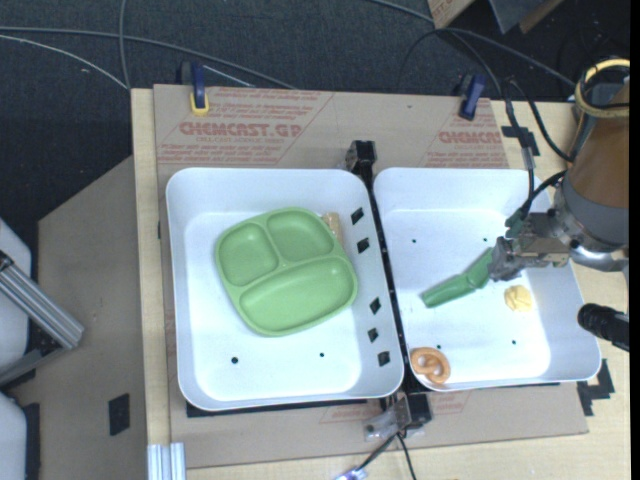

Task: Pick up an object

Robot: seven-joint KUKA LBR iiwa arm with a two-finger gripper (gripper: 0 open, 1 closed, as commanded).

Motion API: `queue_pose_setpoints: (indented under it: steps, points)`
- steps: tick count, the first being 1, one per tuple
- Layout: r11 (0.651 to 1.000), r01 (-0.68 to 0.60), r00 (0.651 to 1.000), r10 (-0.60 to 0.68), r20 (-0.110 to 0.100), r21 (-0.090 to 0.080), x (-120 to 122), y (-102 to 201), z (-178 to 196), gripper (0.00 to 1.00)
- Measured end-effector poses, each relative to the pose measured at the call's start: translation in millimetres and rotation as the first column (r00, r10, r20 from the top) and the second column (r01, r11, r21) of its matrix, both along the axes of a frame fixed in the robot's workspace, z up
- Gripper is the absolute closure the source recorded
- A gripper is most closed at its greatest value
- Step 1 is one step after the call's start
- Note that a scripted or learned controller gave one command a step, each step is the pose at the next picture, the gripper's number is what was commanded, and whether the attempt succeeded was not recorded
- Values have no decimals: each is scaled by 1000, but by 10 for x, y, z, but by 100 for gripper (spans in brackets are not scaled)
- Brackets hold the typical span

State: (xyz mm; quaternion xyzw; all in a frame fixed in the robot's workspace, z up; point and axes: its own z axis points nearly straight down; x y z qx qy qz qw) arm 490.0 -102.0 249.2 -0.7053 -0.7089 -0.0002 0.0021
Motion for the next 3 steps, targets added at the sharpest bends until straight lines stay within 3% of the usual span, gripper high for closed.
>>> queue_pose_setpoints:
  steps: [2,3]
  points:
    - [1000,-1,1000,1,3,-2,79,1109,-24,100]
    - [1000,3,1000,-3,0,-2,71,1520,-82,100]
